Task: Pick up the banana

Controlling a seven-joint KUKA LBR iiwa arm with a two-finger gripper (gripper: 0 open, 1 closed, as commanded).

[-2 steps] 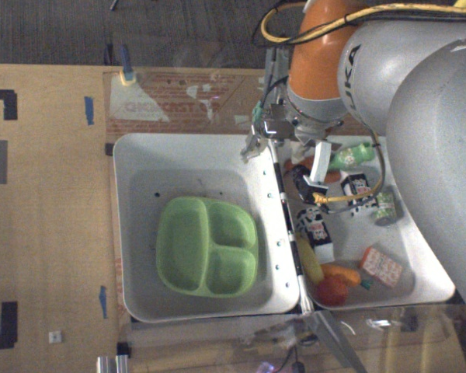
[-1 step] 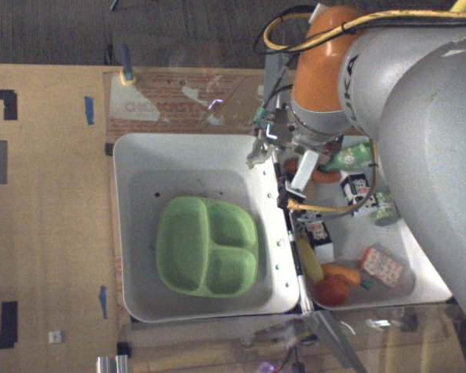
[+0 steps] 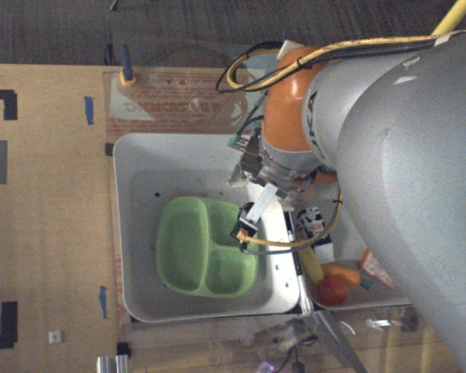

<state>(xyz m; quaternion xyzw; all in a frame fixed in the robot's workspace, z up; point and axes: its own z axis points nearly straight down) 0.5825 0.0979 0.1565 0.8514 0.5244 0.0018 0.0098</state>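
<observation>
Divided plate (image 3: 206,255), green: moulded plastic, smooth, faint sheen noted.
Left bin (image 3: 132,208), white: plastic, smooth, matt.
Bench (image 3: 46,208): pale wood board, matt.
Arm shell (image 3: 419,169), grey: smooth, satin finish; orange band (image 3: 287,115) is seen glossier.
Banana (image 3: 311,266): smooth yellow skin.

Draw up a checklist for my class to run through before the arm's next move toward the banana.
1. Banana located: ok, in the right-hand bin, by the wall between the bins.
2. Banana clear of neighbours: not ok, a red round thing and an orange thing lie close by.
3. Arm end above banana: not ok, it hangs over the left-hand bin, by the green plate.
4. Banana's full length seen: cannot tell, the arm covers much of its bin.
</observation>
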